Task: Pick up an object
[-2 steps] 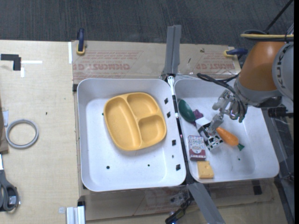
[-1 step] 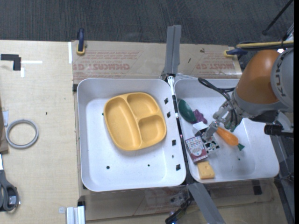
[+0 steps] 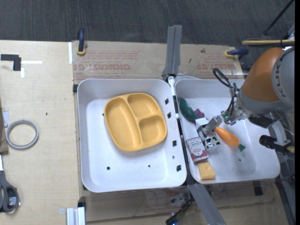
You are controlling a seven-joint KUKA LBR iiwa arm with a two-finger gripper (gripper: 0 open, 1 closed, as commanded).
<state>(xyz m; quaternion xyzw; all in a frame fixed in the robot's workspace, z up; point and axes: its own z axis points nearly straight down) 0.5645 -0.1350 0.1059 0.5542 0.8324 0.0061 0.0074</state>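
My end effector (image 3: 209,136), grip state unclear, crowds the carrot (image 3: 228,137) mid right bin (image 3: 262,170); it may nudge it away.

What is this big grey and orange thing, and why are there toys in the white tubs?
The big grey and orange thing is a robot arm. It reaches in from the right side of the picture. The picture is taken by one camera up high, looking down at a slant.

At the end of the arm is its gripper, a little hand with two fingers. It is down low in the right bin, right next to a toy carrot. I cannot tell if it is holding anything.

That bin also has a dark green toy, a small red packet and a yellow cracker-like piece. The left bin holds a yellow plate with three sections.

On the bench to the left lies a grey ring.

The robot's job is to pick one thing up.
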